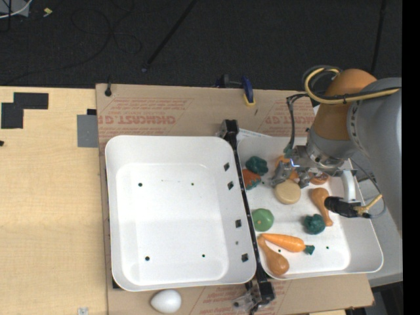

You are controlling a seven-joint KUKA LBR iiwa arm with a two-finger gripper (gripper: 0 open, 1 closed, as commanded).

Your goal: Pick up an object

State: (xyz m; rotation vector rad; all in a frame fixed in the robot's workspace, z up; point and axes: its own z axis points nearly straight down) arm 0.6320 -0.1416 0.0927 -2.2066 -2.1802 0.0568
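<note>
The grey arm (377, 120) is reaching in from the right, its orange band (344, 104) sitting above the wrist, and the hand (289, 172) is hanging low over the upper middle of the right bin (357, 258). Whether the hand is apart or together cannot be told from this slanted view, and nothing can be made out between its tips.

A round tan piece (287, 193) is lying just below the hand, very close to it; whether they are touching is unclear. To the left of the hand, a dark teal lump (256, 165) is resting near the bin's upper left part, with a small orange piece (250, 178) just beside it against the divider. A tan drumstick-shaped toy (321, 204) is lying to the right of the round piece, and a second teal lump (314, 224) is sitting just below it. A green ball (263, 218) is resting near the left wall, above a carrot (286, 242) that is stretching across the lower part of the bin. An orange pear-shaped toy (276, 261) is lying just under the carrot, at the lower left corner.

The left bin (118, 176) is standing beside the right one, the two meeting along a black-clipped edge. A white egg (165, 301) is lying outside the bins on the counter (46, 228), just below the left bin's front wall.
</note>
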